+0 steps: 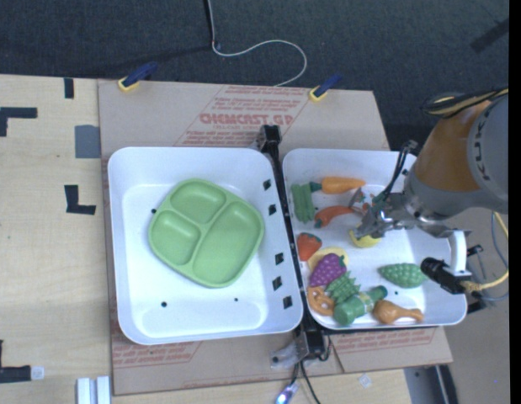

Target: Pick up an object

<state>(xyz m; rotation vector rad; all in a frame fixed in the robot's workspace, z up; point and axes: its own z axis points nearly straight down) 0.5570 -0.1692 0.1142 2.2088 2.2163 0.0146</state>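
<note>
The arm (462, 162) reaches in from 3 o'clock, wrist bent down into the right bin (428, 162), with the hand (369, 221) low over a small yellow toy (365, 240) near the bin's middle; whether it is clenched or released I cannot tell. The left bin (134, 183) holds one green tray (207, 232). Two bins sit on the desk (41, 251); the right one holds about ten toy foods, among them one carrot (342, 185) at 12 o'clock and one grape bunch (326, 269) at 7 o'clock.

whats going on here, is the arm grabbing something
A grey and orange arm reaches into the right bin, which holds toy food. Its tool sits low over a small yellow piece, beside an orange carrot. Whether it has a grip is unclear. The left bin holds a green divided plate.
</note>
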